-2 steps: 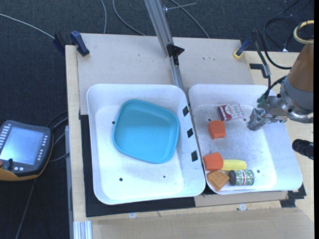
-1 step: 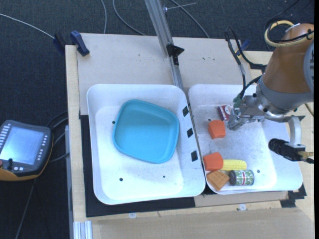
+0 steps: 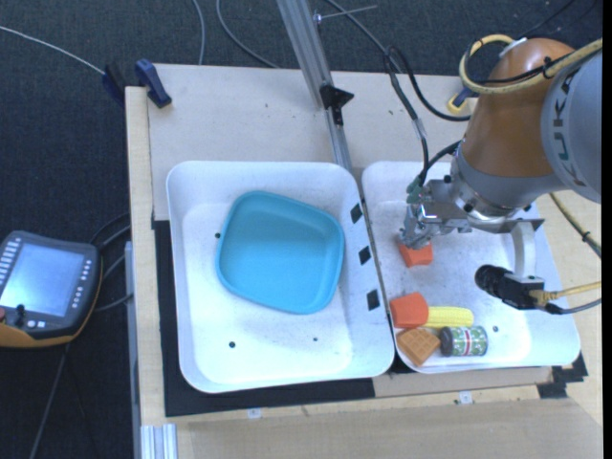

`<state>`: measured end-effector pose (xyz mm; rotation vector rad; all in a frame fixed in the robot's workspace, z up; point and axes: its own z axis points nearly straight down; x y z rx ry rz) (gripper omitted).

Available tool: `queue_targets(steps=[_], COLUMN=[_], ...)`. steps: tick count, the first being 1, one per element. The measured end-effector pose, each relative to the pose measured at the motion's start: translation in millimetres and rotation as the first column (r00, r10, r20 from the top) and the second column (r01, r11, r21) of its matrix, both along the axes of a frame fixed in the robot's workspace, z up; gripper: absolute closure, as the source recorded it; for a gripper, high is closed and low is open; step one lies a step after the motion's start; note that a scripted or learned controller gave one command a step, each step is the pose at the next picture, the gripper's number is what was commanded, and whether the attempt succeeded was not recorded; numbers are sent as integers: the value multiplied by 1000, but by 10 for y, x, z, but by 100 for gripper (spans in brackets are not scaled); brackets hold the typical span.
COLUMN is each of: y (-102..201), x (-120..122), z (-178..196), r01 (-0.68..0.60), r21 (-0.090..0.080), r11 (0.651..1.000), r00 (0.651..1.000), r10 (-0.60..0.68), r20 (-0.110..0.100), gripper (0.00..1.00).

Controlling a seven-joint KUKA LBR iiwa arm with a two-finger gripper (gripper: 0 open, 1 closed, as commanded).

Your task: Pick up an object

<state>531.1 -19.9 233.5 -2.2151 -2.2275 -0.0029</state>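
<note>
Nearest the camera, along the front wall of the right bin, sits a cluster: a tan waffle-like piece, touching a red-orange block just behind it, a yellow corn-like piece beside that block, and a small dark can lying on its side under the corn. Farther back in the right bin, near its left wall, a small orange block rests on the floor. Directly above it hangs the gripper, its metal tips meeting the block's top; whether they are spread or pinching it cannot be told. Left of the right bin, the left bin holds a turquoise plate. Farther left, off the bench, lies a handheld control pendant.
</note>
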Motion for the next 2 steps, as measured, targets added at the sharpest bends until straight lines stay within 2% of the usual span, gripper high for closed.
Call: queue_targets(steps=[1, 2], y=[564, 1162], x=[14, 74], z=[95, -4], r01=[0, 0], r21=[0, 0], r11=[1000, 1000], r00=[1000, 1000], r10=[0, 0], r20=[0, -2], gripper=[100, 100])
